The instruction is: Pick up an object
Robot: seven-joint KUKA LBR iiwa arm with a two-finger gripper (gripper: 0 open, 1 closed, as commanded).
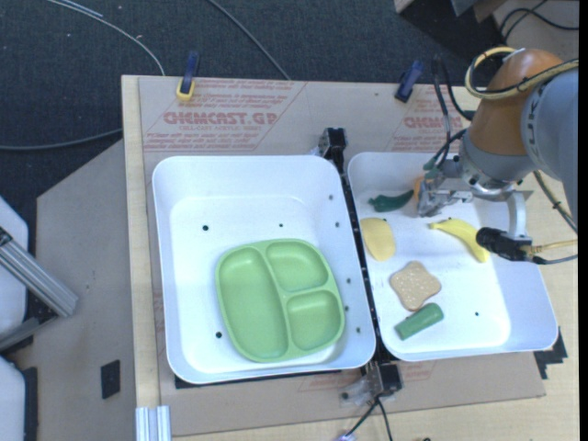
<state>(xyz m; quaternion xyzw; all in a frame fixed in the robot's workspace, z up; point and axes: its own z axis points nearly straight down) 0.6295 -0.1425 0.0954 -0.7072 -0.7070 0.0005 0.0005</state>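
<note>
Here, you are looking at the gripper hanging low in the right bin, near the banana; whether its fingers are open cannot be told. Red lettering reading "CHEMCAST GP" is showing on the board behind the bins.

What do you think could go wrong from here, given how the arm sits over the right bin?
The gripper sits low among crowded items in the right bin: a dark green piece and a banana lie close beside it, so it might nudge one aside or catch two together. It is also near the bin's far wall, which may block a clean descent. The cracker and green cylinder lie farther off and look safe.
</note>
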